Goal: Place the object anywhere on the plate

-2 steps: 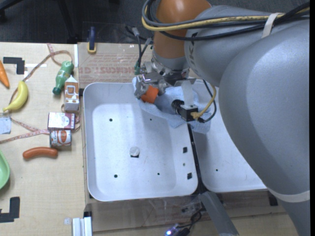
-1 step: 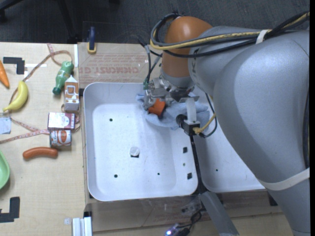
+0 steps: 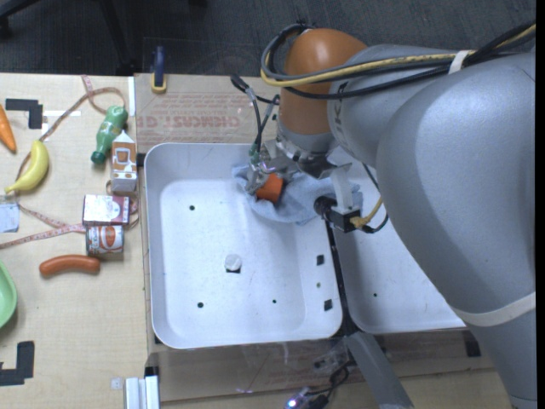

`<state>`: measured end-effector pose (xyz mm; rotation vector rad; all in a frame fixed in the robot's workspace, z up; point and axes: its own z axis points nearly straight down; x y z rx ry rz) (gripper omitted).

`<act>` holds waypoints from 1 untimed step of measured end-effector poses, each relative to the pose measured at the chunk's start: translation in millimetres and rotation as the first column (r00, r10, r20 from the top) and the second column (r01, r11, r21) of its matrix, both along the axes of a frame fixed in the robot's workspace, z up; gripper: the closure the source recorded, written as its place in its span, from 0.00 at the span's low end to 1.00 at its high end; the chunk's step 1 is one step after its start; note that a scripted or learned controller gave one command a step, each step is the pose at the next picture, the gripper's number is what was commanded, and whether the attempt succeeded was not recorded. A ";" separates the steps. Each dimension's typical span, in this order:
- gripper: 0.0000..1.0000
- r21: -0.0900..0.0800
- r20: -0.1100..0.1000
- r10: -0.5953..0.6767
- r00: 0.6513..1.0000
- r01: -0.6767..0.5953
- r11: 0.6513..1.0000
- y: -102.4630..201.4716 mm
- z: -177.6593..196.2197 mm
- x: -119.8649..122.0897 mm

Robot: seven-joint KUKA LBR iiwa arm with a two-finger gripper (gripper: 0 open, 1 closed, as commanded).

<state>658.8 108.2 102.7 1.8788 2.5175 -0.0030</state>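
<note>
A small orange object sits at the back right of the left bin, on or just over a pale blue plate that lies against the bin's right wall. My gripper hangs right above the orange object, touching or nearly touching it from the upper left. The wrist and its cables hide the plate's back part. A small white lump lies alone on the bin floor, well to the front left of the plate.
The big grey arm covers most of the right bin. On the bench to the left lie a banana, a green bottle, a small carton, a can and a sausage.
</note>
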 end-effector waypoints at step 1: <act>1.00 0.000 0.000 0.190 0.982 -0.190 0.982 -9.1 39.9 0.0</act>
